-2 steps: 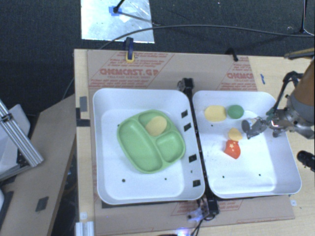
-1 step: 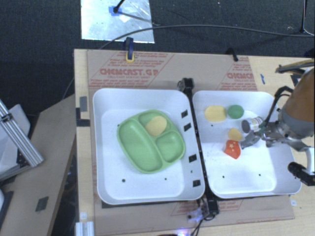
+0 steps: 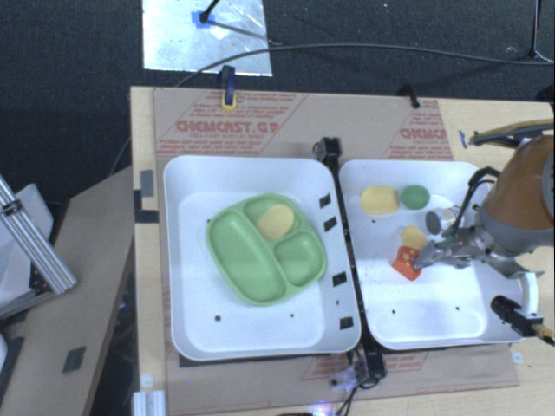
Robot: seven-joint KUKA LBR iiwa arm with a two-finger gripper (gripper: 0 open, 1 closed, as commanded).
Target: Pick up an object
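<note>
In the right bin [image 3: 434,319], my gripper [image 3: 423,261] reaches in from the right and is low over the bin floor. Its tip is against a small red-orange object [image 3: 404,263]. A small yellow-orange piece [image 3: 414,236] lies just above the tip. Farther back sit a yellow object [image 3: 379,199] and a green round object [image 3: 414,197], side by side. The arm's grey wrist [image 3: 512,224] hides the bin's right side.
The left bin [image 3: 191,232] holds a green divided plate [image 3: 247,267] with a yellow item [image 3: 276,222] in its upper compartment. A black divider with clips [image 3: 344,258] runs between the bins. Cardboard [image 3: 260,124] lies under both bins.
</note>
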